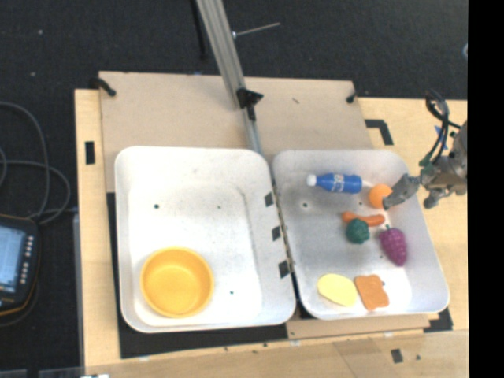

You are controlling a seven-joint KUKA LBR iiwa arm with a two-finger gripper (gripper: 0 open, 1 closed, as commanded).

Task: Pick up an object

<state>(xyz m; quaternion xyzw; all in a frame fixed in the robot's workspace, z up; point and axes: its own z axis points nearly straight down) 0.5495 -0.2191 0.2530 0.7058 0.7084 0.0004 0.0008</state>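
A small orange ball (380,194) lies near the right bin's (409,164) far right corner, just past the cap end of a blue bottle (337,183) lying on its side. The gripper (415,193) hangs at that bin's right edge, one grey finger (401,190) seemingly touching the ball; its fingers look spread with nothing between them, though the view is coarse here. Toward the bin's middle sit a green toy (357,231) with a small orange carrot-like piece (368,219) beside it, and a purple grape bunch (394,245) nearer the right edge. Along the near edge rest a yellow piece (337,290) and an orange one (372,291), side by side. The left bin (189,179) holds a yellow bowl (176,281) in its near left corner, its remaining floor white and speckled. Both bins sit on a pale wooden bench (228,109), dark floor beyond.
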